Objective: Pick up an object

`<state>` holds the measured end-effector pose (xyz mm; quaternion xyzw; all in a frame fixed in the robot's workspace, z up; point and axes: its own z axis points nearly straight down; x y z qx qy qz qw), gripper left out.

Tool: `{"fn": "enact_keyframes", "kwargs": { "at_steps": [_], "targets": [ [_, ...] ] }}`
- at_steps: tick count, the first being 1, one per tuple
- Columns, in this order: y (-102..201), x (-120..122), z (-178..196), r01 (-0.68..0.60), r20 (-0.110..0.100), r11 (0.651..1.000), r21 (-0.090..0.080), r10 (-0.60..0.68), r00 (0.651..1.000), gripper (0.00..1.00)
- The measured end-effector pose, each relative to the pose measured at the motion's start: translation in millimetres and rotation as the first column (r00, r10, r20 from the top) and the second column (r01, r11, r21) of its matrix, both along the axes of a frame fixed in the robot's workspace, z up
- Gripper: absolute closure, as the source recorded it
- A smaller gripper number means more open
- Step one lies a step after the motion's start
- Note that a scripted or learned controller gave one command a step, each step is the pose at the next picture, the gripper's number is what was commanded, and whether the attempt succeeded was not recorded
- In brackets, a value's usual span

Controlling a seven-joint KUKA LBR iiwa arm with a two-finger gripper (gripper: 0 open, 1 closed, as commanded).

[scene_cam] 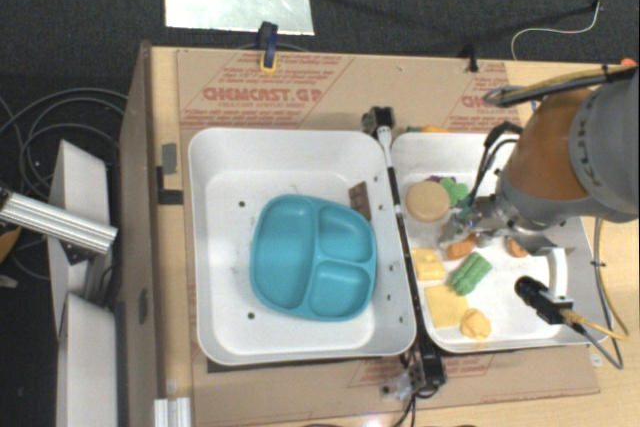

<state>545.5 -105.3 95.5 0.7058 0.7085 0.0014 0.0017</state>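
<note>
1. The tabletop point(300, 85), a brown printed board, carries the right bin point(500, 327), which is the landmark for everything below.
2. The left bin point(230, 175) sits against the right bin's left wall, the two rims touching.
3. The grey arm point(570, 165) reaches in over the right bin's right half, covering that side of it.
4. A blue divided plate point(315, 257) lies flat in the left bin, near the wall shared with the right bin.
5. The tool point(478, 220) hangs low over the middle of the right bin. Whether it is released or clenched cannot be told, and nothing can be seen held in it.
6. The things to pick lie in the right bin's left half. A tan round piece point(428, 201) is towards the far left.
7. A large yellow block point(447, 307) lies at the near left. A smaller yellow block point(428, 264) lies between it and the tan piece.
8. A green piece point(468, 272) lies just nearer than the tool. An orange piece point(460, 248) lies just beside the tool, and contact cannot be told.
9. A small yellow-orange lump point(475, 323) sits by the right bin's near wall.
</note>
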Motion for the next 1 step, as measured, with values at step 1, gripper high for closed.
{"fn": "enact_keyframes", "kwargs": {
  "at_steps": [1],
  "targets": [
    [61.9, -3.0, 94.4, -0.007, 0.006, 1.000, 0.003, 0.007, 1.000, 1.00]
  ]
}}
